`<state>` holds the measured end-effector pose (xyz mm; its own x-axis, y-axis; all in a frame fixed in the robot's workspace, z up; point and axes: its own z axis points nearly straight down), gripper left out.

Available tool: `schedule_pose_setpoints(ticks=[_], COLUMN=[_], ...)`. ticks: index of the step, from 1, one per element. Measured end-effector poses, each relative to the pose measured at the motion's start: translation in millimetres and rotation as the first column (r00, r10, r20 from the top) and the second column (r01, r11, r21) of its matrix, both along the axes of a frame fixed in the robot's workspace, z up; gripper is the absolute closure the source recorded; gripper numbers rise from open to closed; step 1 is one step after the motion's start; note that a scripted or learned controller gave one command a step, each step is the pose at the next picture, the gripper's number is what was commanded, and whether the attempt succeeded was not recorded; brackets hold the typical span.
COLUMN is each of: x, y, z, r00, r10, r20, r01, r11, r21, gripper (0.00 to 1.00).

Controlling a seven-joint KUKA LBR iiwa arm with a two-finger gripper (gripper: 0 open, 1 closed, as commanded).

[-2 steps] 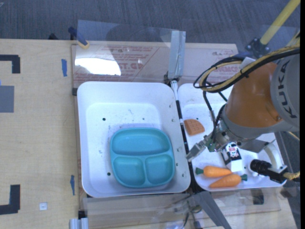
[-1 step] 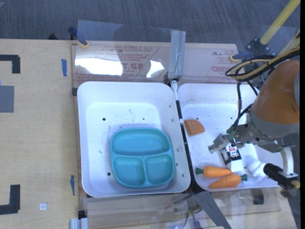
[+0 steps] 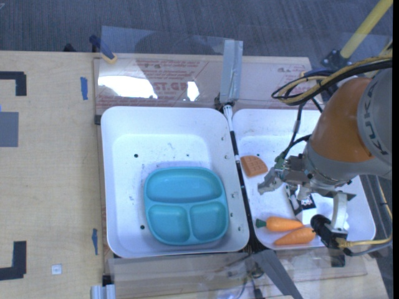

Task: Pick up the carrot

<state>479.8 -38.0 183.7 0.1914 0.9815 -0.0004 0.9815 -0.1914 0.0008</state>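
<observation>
Two carrots (image 3: pixel 288 230) in right bin (image 3: pixel 361 226), one blue tray (image 3: pixel 185 205) left; hand (image 3: pixel 298 197) above carrots, grip unreadable.

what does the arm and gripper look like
The arm is grey with a broad orange band above the wrist. Black and yellow cables loop over its top. The gripper is a grey metal block with black parts and small fittings.
</observation>
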Motion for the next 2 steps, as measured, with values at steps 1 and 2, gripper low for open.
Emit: schedule_pose_setpoints(ticks=[1, 2], x=[0, 0], y=[-58, -28], z=[-57, 1], r00=[0.997, 0.940], r10=[0.077, 0.340], r20=[0.001, 0.002], r01=[-0.077, -0.340], r11=[0.997, 0.940], r21=[0.000, -0.001], gripper=[0.00, 0.00])
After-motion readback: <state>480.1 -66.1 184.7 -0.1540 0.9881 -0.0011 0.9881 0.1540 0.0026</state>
